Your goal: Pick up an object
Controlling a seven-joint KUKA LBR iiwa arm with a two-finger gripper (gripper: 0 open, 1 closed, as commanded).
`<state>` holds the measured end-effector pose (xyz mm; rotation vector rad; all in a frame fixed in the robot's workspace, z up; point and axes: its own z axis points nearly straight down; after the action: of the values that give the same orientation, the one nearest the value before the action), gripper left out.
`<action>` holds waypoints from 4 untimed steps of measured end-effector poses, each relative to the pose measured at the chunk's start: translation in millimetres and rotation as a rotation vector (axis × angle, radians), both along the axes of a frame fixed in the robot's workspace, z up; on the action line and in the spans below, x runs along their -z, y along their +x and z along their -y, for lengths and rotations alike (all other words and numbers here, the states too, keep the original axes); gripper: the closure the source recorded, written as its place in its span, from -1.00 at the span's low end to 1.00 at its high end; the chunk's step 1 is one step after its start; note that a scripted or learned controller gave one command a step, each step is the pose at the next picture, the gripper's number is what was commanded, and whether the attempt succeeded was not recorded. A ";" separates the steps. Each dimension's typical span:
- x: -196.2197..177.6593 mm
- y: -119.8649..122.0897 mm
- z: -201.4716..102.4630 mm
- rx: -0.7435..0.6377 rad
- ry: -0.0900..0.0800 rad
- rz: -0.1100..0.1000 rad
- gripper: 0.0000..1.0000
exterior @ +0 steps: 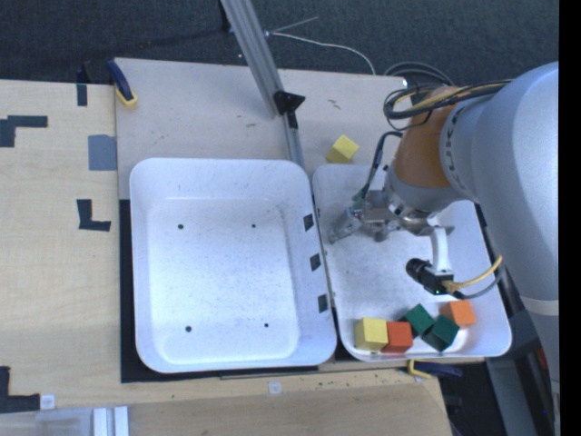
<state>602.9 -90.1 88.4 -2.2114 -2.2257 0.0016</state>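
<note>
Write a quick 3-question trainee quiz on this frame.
1. True or false: the yellow block outside the bins lies on the bench.
2. Which bin holds the block cluster? A) left bin B) right bin C) both
3. Fill in: the orange block sits next to two ___ blocks.

Key: 1 true; 2 B; 3 green.

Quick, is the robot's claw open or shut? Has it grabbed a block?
Gripper: cannot be told whether open or shut. It sits over the right bin, with no block seen in it.
</note>
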 end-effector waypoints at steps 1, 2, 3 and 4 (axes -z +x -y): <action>-56.9 7.6 26.6 0.006 -0.004 0.007 -1.00; -13.6 -38.9 53.9 0.009 -0.002 -0.005 -1.00; -3.2 53.5 31.9 0.001 -0.002 0.006 -1.00; -2.7 -26.8 30.9 0.007 -0.002 -0.004 -1.00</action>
<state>576.1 -121.0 91.2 -2.2181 -2.2164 0.0083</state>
